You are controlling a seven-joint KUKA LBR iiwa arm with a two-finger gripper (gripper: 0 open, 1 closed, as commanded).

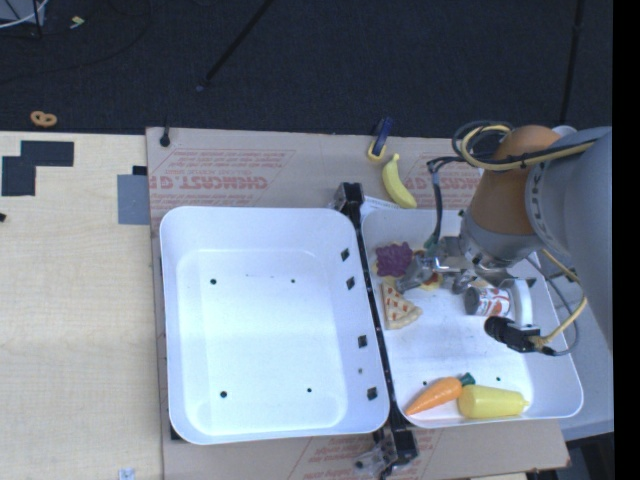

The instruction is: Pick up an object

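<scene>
The left bin [180,268] sits bare white on the bench, and the right bin [560,393] beside it carries everything on offer. Near that bin's left edge lie purple grapes [394,259] and, just below them, a pizza slice [399,308]. A banana [398,184] rests just past the bin's far edge, on the cardboard. Along the near edge a carrot [437,395] lies touching a yellow lemon-like fruit [490,401].

The arm [520,193] reaches down over the far half of the right bin, and the gripper [447,268] is low, just right of the grapes, with something small and yellow under it. I cannot tell whether it is spread or closed, nor whether it grips anything.

To my eye this is the grasp step itself, aimed at the grapes or the small piece next to them. Next it would need a firm close, then a straight lift clear of the bin wall.
</scene>
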